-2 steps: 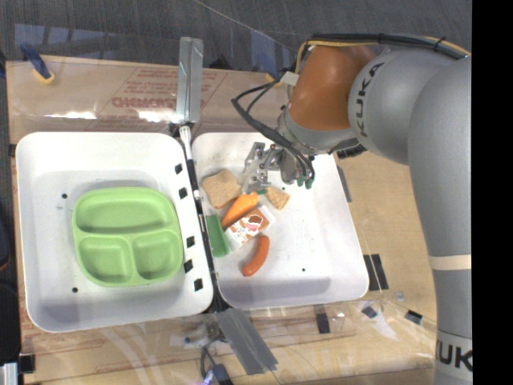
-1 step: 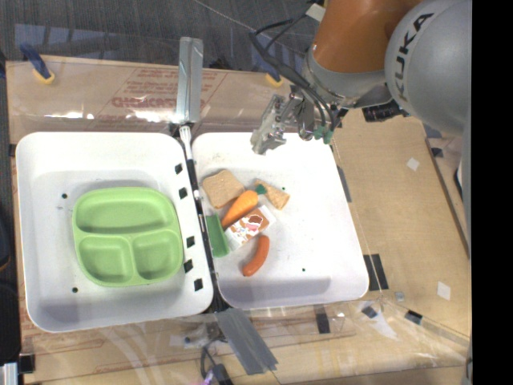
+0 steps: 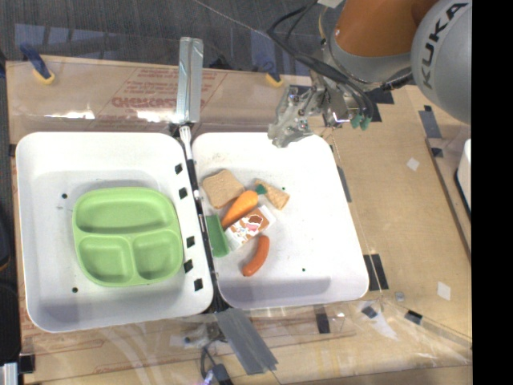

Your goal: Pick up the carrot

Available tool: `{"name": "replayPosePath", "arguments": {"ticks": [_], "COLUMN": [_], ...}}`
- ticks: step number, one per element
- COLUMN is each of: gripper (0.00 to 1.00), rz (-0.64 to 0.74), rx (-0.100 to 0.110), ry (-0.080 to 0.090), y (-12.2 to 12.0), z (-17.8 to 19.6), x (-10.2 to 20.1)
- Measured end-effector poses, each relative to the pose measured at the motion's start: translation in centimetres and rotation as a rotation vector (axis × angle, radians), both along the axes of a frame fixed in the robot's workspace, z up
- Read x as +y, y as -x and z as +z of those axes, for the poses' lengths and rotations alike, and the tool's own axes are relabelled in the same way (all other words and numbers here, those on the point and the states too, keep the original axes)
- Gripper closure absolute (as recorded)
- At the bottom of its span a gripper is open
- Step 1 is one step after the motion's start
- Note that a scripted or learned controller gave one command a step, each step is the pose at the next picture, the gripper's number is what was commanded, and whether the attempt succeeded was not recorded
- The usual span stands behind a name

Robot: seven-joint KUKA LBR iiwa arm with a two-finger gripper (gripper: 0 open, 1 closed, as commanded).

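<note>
Camera view: gripper (image 3: 282, 132) over right bin's (image 3: 337, 215) far rim, finger state impossible to tell. Carrot (image 3: 240, 208) down in bin, touching toast (image 3: 222, 188), near sausage (image 3: 256, 256).

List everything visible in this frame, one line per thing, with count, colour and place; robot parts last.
shallow plastic bins: 2, white, side by side on the bench
three-compartment plastic tray: 1, light green, left bin
toy carrot: 1, orange, right bin, centre-left
slice of toy bread: 1, tan, above-left of the carrot
toy sausage: 1, orange-red, below the carrot
small printed carton: 1, white and red, under the carrot's lower end
arm: 1, grey and orange, upper right
tool: 1, silvery, over the right bin's far rim
</note>
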State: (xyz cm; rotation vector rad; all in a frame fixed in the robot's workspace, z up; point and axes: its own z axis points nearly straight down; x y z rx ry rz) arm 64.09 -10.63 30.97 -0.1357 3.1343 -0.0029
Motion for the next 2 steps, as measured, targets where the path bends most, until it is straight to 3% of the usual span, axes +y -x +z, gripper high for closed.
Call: {"name": "replayPosePath", "arguments": {"ticks": [1,2], "gripper": [1.0,1.0], "rz": [0.013,-0.155], "rx": [-0.001,-0.001], "ry": [-0.002,-0.001], "y": [-1.7,-1.6], "z": [0.7,2.4], "x": [5.5,5.4]}}
